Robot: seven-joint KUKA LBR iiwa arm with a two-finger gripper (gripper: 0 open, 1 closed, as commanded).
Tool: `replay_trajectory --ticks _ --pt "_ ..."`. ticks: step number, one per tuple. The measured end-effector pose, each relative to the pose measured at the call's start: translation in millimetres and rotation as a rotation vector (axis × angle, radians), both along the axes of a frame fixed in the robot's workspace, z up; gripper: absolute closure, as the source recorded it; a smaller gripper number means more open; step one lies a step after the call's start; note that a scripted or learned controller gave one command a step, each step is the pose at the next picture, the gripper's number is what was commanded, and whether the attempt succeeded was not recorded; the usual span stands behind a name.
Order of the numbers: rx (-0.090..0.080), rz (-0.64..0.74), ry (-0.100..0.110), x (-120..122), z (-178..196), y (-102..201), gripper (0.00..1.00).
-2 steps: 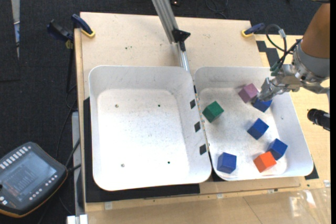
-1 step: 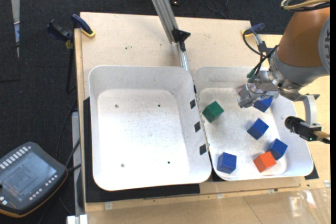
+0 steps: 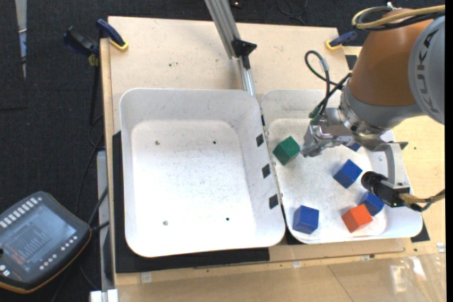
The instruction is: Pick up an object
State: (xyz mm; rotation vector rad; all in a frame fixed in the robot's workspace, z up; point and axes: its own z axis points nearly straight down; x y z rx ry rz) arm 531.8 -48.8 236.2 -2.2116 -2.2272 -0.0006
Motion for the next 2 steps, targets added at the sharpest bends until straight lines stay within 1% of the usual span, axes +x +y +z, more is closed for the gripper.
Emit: replay_trajectory --ticks 1,2 --pt "0.000 0.002 -0.001 -17.2 7.5 51.2 1.00" --pt "-0.001 0.001 0.000 -17.5 2.7 99.4 1.00"
